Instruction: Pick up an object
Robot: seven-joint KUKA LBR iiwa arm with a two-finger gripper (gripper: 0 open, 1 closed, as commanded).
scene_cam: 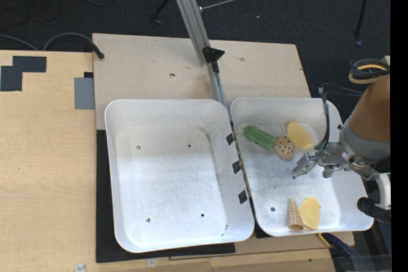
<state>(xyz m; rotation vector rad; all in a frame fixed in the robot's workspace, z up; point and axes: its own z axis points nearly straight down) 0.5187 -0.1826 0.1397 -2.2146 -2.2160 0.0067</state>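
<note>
You see the gripper [305, 165] low in the right bin [261, 200], just right of the brown ball [284, 148]; its fingers' spread can't be told.

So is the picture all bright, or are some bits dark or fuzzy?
Camera view: the two white bins, left and right, and the tan bench are evenly bright, while the floor at the top is very dark; the hand and the orange band look soft and a little blurred; the green toy throws only a faint shadow.
</note>
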